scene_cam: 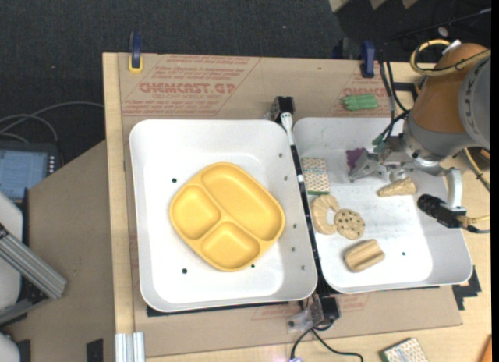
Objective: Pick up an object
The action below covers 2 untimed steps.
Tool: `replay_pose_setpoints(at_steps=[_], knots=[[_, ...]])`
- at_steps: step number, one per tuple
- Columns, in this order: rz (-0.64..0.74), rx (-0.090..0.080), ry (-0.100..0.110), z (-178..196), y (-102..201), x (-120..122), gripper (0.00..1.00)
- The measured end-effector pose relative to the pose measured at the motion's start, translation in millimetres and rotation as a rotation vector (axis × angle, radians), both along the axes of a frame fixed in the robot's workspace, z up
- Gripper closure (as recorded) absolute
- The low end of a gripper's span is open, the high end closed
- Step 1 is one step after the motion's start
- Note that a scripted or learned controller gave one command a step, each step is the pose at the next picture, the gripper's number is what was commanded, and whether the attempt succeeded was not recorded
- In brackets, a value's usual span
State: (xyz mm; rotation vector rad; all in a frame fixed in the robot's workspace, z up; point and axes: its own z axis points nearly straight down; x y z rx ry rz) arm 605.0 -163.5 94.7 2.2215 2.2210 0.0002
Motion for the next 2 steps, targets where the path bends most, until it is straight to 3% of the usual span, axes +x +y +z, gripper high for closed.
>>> replay_pose_setpoints(at_steps=[1, 2], knots=[[0.002, -0.001, -0.004, -9, 35, 63, 0.00], [0.002, 0.000, 0.001, -9, 70, 62, 0.00]])
